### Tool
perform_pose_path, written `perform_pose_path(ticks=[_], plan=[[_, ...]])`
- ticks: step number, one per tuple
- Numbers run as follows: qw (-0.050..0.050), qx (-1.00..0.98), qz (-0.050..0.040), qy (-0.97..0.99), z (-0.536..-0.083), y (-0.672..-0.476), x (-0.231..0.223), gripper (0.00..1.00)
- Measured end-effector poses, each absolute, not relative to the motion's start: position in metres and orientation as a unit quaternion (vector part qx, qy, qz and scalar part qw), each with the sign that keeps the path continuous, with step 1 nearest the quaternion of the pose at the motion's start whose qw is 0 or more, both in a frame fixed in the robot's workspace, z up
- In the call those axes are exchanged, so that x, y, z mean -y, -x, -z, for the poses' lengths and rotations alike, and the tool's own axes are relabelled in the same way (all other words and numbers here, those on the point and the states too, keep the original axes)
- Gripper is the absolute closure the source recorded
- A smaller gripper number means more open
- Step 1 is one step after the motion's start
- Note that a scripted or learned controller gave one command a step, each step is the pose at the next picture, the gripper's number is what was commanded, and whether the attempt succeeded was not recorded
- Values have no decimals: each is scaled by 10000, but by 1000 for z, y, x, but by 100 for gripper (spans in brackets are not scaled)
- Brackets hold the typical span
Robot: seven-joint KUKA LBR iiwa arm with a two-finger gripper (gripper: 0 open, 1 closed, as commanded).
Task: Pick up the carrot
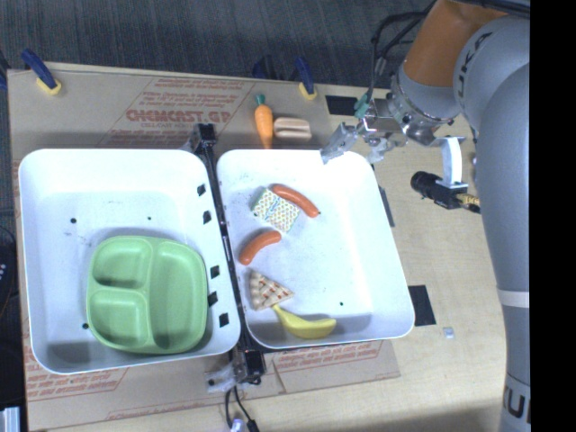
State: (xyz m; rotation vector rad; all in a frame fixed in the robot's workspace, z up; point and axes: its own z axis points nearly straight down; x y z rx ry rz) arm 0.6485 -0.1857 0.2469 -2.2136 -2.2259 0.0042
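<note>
The carrot (263, 122), orange with a green top, lies on the cardboard just beyond the far rim of the right bin (382, 241), outside both bins. My gripper (353, 145) hangs over the right bin's far right corner, well to the right of the carrot. Its two fingers are spread apart with nothing between them.
A small hot dog bun (292, 130) lies right beside the carrot. The right bin holds two sausages (296, 200) (259, 246), a patterned block (275, 211), a waffle wedge (267, 290) and a banana (304, 323). A green divided plate (147, 295) sits in the left bin (54, 205).
</note>
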Motion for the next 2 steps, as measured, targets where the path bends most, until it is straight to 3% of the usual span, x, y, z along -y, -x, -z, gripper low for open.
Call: perform_pose_path(ticks=[1, 2], plan=[[22, 6582, -12, 7528, -91, -650, 210, 0], [24, 6604, -15, 7509, -102, -651, 209, 100]])
